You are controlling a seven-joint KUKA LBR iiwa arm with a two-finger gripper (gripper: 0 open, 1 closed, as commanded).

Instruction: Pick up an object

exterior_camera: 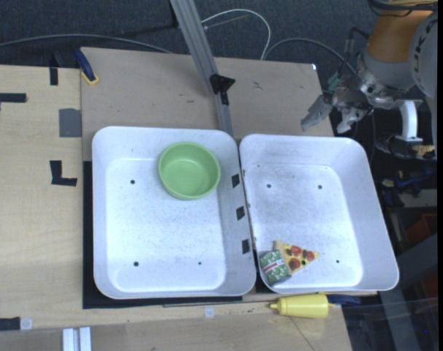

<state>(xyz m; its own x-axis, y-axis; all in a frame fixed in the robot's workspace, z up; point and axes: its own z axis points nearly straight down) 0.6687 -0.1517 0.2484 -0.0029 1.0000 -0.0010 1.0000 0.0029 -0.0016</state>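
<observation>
Nearest at bottom centre lies a yellow bottle [303,306] outside the right bin [368,196]; inside it, a thin, light pizza slice [294,255] looks awkward, while the stiff bowl [189,170] upper left offers a rim, gripper [332,112] spread wide, holding nothing.

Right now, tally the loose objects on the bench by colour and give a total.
Green: 1, the bowl in the left bin.
Yellow: 1, the bottle just outside the right bin.
Multicoloured: 2, pizza slice and small packet.
Total: 4
</observation>
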